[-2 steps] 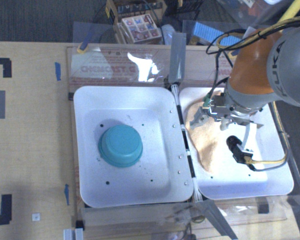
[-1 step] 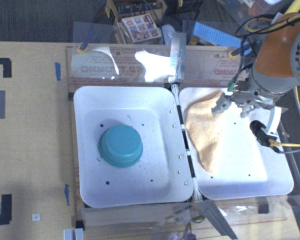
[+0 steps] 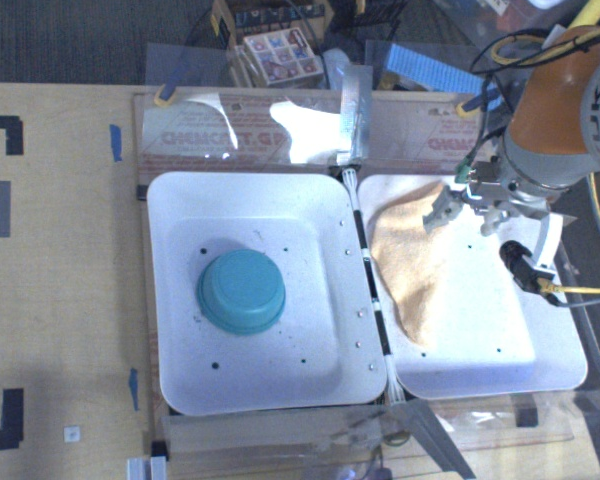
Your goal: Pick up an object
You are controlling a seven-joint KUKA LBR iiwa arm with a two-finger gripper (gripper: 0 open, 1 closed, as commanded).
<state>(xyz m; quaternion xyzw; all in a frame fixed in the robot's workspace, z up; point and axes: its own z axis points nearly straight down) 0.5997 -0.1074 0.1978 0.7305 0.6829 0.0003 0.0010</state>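
Note:
A teal bowl (image 3: 242, 290) lies upside down in the middle of the left bin (image 3: 180, 208). A tan cloth (image 3: 408, 258) is spread over the left half of the right bin (image 3: 540, 363). My gripper (image 3: 465, 217) hangs over the far part of the right bin, just above the cloth's upper right edge. It is open, its two grey fingers (image 3: 439, 211) spread apart with nothing between them. The grey arm with its orange band (image 3: 552, 98) reaches in from the upper right.
A black cable piece with a yellow wire (image 3: 528, 268) hangs beside the wrist over the right bin. A clear plastic wall (image 3: 280, 133) stands behind both bins. The wooden bench (image 3: 60, 268) stretches to the left, and clutter lies beyond the far edge.

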